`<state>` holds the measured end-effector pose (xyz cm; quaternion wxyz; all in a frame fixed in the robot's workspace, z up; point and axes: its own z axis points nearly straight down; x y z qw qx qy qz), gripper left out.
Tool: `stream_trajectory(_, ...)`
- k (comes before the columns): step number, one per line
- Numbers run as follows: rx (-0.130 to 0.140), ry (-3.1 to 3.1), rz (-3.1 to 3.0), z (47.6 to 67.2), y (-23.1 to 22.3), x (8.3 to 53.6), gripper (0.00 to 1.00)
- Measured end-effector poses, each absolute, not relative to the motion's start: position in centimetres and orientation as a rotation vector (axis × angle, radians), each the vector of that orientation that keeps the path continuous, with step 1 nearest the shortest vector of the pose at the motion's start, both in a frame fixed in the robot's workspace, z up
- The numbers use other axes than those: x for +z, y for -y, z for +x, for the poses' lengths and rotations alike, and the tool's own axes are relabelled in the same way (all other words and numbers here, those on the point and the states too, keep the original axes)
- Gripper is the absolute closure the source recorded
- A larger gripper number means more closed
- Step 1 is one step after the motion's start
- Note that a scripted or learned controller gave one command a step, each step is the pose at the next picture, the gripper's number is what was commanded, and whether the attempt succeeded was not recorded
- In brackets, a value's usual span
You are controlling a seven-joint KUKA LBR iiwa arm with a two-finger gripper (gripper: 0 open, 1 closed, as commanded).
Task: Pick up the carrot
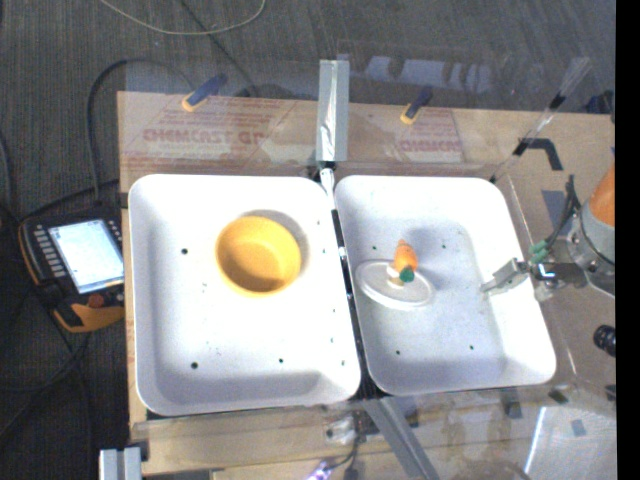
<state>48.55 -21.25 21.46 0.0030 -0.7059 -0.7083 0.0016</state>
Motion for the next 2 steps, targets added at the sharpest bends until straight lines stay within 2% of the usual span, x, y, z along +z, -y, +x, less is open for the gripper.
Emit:
stream_trajectory(1, 0.006, 2.316, -2.117, 56.6, 13.7, 17.1, 0.00)
stream_trajectory(2, -0.009, 2.434, -2.010, 61.0, 10.9, 10.2, 0.00)
